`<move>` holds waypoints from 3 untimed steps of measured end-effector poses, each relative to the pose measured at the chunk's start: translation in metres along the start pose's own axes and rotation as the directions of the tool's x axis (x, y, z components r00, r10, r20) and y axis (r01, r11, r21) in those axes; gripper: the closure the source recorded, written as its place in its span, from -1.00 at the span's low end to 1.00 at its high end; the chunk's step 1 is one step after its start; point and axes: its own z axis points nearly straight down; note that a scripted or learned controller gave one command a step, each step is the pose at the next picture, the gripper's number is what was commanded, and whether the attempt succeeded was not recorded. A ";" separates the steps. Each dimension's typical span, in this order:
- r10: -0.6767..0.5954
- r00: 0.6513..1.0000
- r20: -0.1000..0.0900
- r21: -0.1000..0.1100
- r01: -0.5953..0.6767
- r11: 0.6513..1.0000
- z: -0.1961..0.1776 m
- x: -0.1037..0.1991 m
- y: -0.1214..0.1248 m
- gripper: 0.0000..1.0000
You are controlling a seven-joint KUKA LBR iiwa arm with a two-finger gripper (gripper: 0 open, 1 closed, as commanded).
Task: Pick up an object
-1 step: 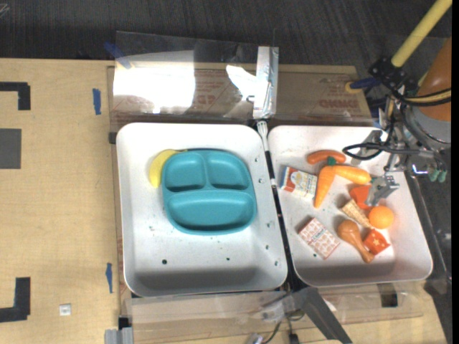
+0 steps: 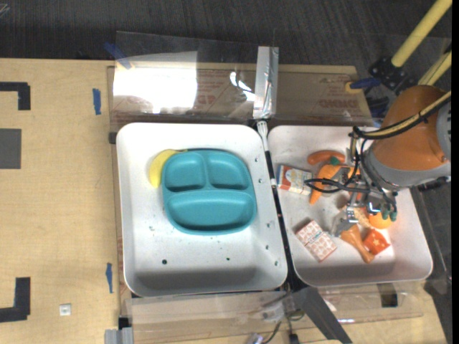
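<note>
left bin | teal divided tray inside | yellow item just behind tray's left edge

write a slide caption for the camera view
KUKA arm's end effector lowered among small objects in the right bin; a teal divided plate sits in the left bin.

A teal divided plate is taking up the left bin's middle, leaving its rim bare. Small packets and orange pieces are crowding the right bin.

The arm reaches in from the right, wrist pointing down.
</note>
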 end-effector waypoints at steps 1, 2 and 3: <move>-0.242 0.970 -0.001 0.000 0.242 0.970 0.014 -0.078 -0.002 -1.00; -0.244 0.970 0.016 0.004 0.244 0.970 -0.001 -0.082 0.000 1.00; -0.244 0.970 0.004 0.001 0.244 0.970 0.001 -0.080 0.000 -1.00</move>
